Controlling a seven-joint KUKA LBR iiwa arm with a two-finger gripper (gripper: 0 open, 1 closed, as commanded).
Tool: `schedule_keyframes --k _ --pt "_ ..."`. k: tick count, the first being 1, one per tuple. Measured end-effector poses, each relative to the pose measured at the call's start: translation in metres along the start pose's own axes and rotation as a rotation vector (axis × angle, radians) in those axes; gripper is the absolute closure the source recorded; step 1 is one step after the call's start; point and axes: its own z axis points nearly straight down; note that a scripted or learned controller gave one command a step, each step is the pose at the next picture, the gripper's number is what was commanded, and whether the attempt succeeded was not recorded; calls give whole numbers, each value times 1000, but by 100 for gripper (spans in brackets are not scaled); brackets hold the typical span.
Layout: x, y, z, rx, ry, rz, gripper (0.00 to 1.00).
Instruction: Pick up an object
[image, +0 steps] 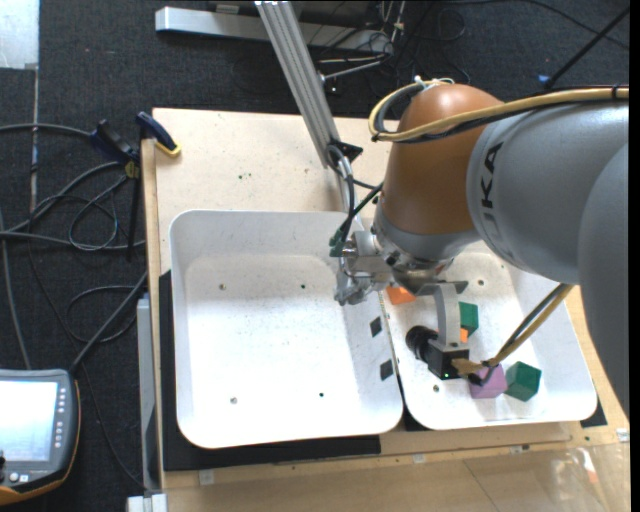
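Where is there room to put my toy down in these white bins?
The left bin has room: its floor is bare from the left wall to the right rim, where two small black squares sit. The right bin is crowded: orange piece, green blocks, pink block, with the arm above.

A green cube (523, 380) sits just beside a pink block (488, 381) in the right bin (560, 408). Farther back are a smaller green block (467, 318) and a partly hidden orange piece (400, 295).
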Motion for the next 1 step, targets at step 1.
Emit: schedule_keyframes --k 1 --pt "-3 1 0 -2 -1 7 0"
